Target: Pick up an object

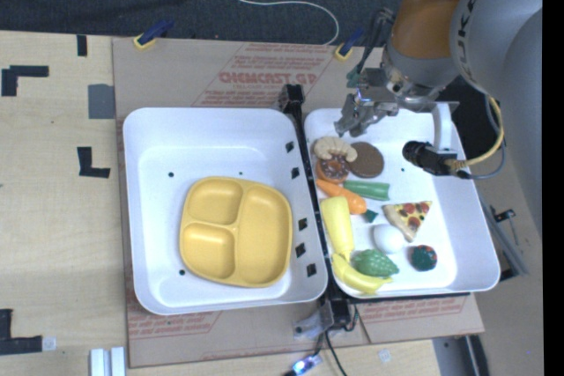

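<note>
My gripper (pixel 356 122) hangs over the far left part of the right bin (pixel 464 216), just above and behind a beige toy food piece (pixel 330 145). Beside that piece lie a brown round cookie (pixel 367 160) and a small dark ring-shaped piece (pixel 335 165). Further forward are an orange carrot (pixel 338 193), a green pod (pixel 367 188), a yellow corn cob (pixel 337 224), a white egg (pixel 385 237), a pizza slice (pixel 410 216), a green leafy piece (pixel 374 261), a banana (pixel 356 280) and a dark green ball (pixel 423 257). Nothing visibly hangs from the gripper.
The left bin (pixel 154 163) holds a yellow divided plate (pixel 235 230). A black divider (pixel 304 180) runs between the bins. The grey arm with its orange band (pixel 436 0) reaches in from the upper right. A black cylinder (pixel 423 156) on the arm hangs over the right bin.
</note>
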You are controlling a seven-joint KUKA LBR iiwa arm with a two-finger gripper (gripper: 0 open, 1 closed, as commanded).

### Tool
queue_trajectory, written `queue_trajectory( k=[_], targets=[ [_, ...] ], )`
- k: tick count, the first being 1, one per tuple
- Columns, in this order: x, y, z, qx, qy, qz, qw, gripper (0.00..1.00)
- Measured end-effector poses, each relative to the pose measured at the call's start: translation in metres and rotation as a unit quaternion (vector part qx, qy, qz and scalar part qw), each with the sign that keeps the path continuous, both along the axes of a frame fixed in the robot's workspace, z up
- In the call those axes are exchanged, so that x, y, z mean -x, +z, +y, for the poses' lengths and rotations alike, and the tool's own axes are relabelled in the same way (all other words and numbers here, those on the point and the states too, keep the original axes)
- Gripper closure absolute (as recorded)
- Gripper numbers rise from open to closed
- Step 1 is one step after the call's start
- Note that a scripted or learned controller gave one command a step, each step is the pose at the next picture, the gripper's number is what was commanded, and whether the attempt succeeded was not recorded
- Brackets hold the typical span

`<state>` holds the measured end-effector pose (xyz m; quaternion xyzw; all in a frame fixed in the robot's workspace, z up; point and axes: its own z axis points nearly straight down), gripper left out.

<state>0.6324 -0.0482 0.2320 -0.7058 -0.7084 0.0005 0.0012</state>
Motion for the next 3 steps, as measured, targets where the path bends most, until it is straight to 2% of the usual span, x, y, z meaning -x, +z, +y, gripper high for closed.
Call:
queue_trajectory(
  k=[1,2,3],
  targets=[
    [-0.004,-0.018,-0.008,0.0011,-0.001,0.001,1.0,1.0],
    [-0.008,-0.015,-0.009,0.0008,-0.001,-0.001,1.0,1.0],
    [-0.006,0.003,0.0,0.0002,-0.001,-0.001,1.0,1.0]
  ],
)
